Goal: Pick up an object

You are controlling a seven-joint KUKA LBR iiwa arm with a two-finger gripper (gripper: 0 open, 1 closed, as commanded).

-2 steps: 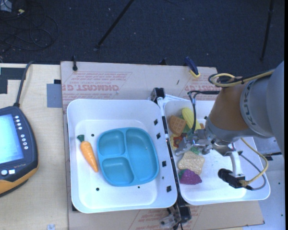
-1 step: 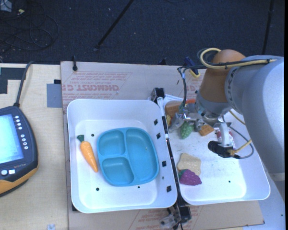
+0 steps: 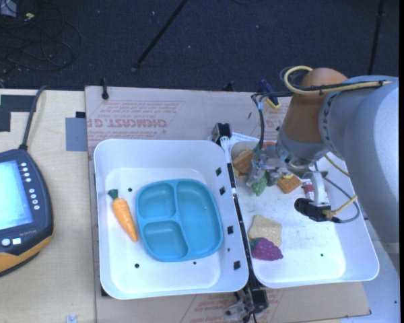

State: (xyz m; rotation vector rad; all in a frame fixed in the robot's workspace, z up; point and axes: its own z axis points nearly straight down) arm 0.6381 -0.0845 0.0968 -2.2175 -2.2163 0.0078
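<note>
- Far left of the tray point(image 3: 178, 221), a pendant point(image 3: 13, 210) with a lit screen and an orange rim lay on the bench.
- Just left of the tray, in the same left bin point(image 3: 114, 155), lay a carrot point(image 3: 124, 219), a smooth orange taper with a small green stem.
- The tray itself was glossy blue plastic, rounded and split into three compartments.
- Right of the tray, across the bin walls, a pale, rough-edged slab like bread point(image 3: 265, 229) lay in the right bin point(image 3: 353, 264), touching a knobbly purple grape bunch point(image 3: 266, 249).
- Up and right of the tray, the gripper point(image 3: 259, 173) hung low over a cluster at the right bin's back: a tan rounded piece point(image 3: 242, 160), a small green thing point(image 3: 258, 186) and an orange block point(image 3: 289, 184).
- Whether its fingers were wide or closed could not be told; the arm hid them.
- Judged from this, nothing was lifted; the pick was at the reach stage, with closing and raising left.
</note>
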